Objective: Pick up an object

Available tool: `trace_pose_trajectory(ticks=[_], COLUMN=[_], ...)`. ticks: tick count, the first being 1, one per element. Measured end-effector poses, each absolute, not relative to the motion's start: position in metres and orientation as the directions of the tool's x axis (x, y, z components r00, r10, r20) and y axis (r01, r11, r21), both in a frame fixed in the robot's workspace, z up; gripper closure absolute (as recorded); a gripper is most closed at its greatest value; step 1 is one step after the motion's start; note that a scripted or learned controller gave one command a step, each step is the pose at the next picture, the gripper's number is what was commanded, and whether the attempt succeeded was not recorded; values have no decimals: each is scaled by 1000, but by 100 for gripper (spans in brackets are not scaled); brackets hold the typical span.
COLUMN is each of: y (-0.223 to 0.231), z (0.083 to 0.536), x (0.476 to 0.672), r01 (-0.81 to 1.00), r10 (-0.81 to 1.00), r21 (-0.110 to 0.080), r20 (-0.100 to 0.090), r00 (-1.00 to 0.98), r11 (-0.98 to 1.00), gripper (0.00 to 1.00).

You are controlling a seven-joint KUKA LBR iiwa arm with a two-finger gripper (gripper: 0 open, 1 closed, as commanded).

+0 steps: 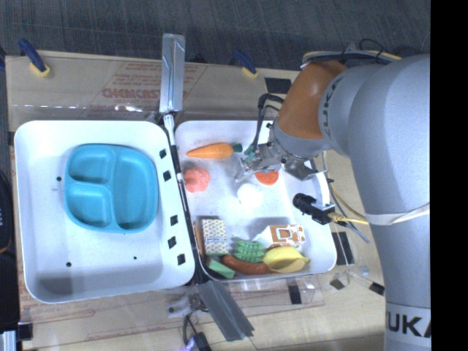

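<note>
My gripper [251, 165] hangs low over the upper middle of the right bin [219, 209], coming in from the right. Just right of its tips lies a red tomato-like piece [268, 177], and a white egg-shaped object [249, 194] sits directly below. An orange carrot [210, 151] lies to the left of the tips, with a pink ball [196, 178] beneath it. I see nothing between the fingers.
Along the right bin's front edge lie a waffle-patterned block [213, 235], a green piece [248, 251], a red sausage [245, 265], a yellow banana [285, 259] and an orange carton [286, 234]. The left bin [44, 254] holds a blue divided plate [112, 187].
</note>
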State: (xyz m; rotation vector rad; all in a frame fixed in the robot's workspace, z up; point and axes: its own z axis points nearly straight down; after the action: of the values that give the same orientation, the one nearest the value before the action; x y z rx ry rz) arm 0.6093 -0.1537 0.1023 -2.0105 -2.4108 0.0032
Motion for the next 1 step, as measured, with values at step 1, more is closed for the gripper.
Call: trace_pose_trajectory(ticks=[1], y=[-197], z=[226], x=[545], r01=[951], r10=[951], r21=[2], r20=[-3], r00=[-310], r11=[310], gripper=[100])
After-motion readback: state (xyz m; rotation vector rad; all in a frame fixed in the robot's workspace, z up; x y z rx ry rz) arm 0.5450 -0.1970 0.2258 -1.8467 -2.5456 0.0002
